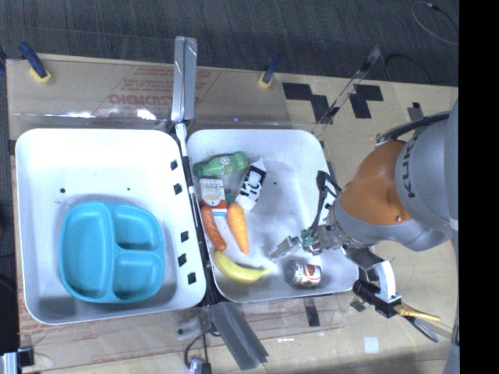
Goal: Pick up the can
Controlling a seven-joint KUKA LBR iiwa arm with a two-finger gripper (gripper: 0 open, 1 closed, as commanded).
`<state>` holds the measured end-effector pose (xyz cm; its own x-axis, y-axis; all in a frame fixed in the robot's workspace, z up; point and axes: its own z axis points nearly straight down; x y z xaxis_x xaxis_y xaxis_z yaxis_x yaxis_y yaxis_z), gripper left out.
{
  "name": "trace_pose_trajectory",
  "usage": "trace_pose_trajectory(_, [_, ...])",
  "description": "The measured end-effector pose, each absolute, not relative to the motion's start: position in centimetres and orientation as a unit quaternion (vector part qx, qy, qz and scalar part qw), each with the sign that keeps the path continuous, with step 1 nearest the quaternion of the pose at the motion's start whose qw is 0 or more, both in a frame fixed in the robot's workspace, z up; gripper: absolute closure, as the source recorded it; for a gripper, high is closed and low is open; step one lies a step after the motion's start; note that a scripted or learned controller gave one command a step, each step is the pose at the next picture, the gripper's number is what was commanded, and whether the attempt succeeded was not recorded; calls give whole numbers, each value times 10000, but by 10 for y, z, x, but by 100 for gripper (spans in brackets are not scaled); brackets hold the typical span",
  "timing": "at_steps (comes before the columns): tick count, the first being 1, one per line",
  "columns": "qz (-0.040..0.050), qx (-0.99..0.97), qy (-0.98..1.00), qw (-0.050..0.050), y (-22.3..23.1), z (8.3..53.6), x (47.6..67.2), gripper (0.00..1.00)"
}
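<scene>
The can [302, 273] lies on its side in the right bin [292, 150], near that bin's front right corner; it is silver with red markings. My gripper [299, 245] hangs just behind and above the can, at the end of the grey arm with its orange band [374, 193] reaching in from the right. Its fingers [282, 247] stand apart, so it is open, and nothing sits between them. The can is apart from the gripper.
Left of the can lie a banana [238, 269], two carrots [237, 227], a small carton [212, 191], a green packet [222, 164] and a black-and-white packet [251, 185]. The left bin [47, 154] holds a blue divided tray [113, 250].
</scene>
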<state>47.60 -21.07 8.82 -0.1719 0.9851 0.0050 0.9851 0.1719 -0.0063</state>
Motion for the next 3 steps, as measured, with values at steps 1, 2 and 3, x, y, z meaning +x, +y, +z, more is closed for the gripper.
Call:
trace_pose_trajectory(1, [18,-7450,-6670,31,-211,125,476,0])
trace_pose_trajectory(2, [19,-7457,-6663,40,-206,88,476,0])
trace_pose_trajectory(3, [16,-7059,-7083,38,-152,161,477,0])
